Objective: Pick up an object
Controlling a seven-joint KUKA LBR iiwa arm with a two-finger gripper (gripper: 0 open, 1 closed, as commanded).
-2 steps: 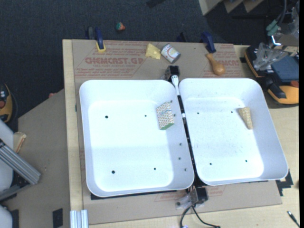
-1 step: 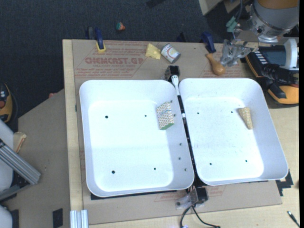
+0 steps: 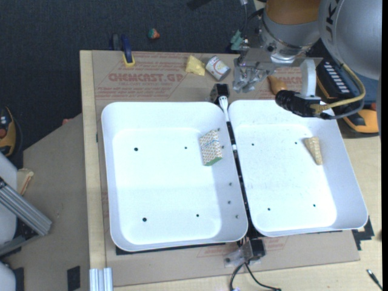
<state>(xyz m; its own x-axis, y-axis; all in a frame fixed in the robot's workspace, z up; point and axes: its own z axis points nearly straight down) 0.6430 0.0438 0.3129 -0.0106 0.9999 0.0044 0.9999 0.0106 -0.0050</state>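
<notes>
My gripper (image 3: pixel 247 80) hangs high above the back edge of the right bin (image 3: pixel 339 217), near the divider between the bins. Nothing is visible between its fingers. A patterned green-and-white packet (image 3: pixel 211 147) lies in the left bin (image 3: pixel 121 223), close to its right wall. A tan wedge-shaped piece (image 3: pixel 314 148) lies in the right bin toward its right side, well in front of and to the right of the gripper.
Behind the bins, on the board, lie a yellow wedge (image 3: pixel 195 65), a small white box (image 3: pixel 217 67) and a blue-and-yellow clamp (image 3: pixel 126 48). A small colourful object (image 3: pixel 154 34) rests on the dark floor beyond.
</notes>
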